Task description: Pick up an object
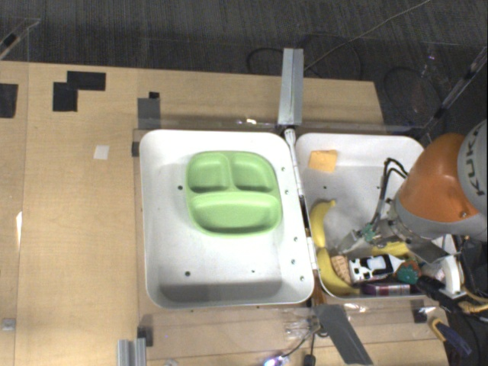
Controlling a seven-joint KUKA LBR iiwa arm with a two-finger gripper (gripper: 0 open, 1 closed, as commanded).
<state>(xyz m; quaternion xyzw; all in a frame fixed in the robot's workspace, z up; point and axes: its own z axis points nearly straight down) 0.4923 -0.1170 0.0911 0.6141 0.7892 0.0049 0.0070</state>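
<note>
My tool (371, 233) is down in the right bin (358, 147), just above the banana (326, 254) and other clutter at its near edge. Honestly can't tell its state from up here. Green tray (232, 191) sits in the left bin (164, 227).

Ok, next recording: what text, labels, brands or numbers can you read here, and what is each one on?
"KU": dark letters, cut off by the frame's edge, on the grey arm casing above the orange band.
Black-and-white label on the small dark packet in the right white bin: too small and blurred to read.
Nothing readable on the green divided plastic tray.
</note>
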